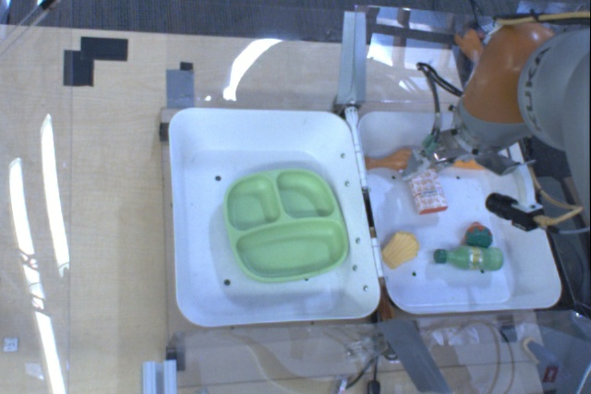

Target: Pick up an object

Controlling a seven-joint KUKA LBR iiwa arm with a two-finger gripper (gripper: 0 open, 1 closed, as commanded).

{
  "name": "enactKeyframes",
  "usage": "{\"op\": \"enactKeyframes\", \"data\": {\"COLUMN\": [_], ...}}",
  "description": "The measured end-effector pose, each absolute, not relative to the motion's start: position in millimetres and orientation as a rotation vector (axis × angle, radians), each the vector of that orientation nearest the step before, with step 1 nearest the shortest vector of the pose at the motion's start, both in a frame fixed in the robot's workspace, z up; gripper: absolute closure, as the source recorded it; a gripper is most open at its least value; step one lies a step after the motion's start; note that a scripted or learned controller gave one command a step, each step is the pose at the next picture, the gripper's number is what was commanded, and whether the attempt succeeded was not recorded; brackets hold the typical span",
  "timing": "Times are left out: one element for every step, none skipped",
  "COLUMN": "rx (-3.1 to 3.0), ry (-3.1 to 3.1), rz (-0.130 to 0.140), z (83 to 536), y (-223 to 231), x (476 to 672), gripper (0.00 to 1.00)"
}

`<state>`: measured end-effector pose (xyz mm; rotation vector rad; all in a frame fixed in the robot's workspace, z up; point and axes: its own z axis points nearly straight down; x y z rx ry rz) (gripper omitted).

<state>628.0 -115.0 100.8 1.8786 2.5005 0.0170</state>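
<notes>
Your gripper is hovering over the snack packet in the right bin; you can't tell its opening, so it's risking a miss.

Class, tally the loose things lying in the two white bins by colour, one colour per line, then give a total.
Green: 2, the divided plate and the bottle
Yellow: 1, the corn piece
Orange: 1, the carrot
Red and white: 1, the packet
Total: 5

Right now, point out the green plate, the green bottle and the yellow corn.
green plate (287,224), camera view, middle of plate.
green bottle (473,258), camera view, middle of body.
yellow corn (400,248), camera view, centre.
</notes>
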Motion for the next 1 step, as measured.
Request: {"op": "enactKeyframes", "data": {"rx": [1.815], "ry": [2.553], "rz": [0.009], "z": [187.7], "y": [-66.8], "x": [645.6], "gripper": [1.00]}}
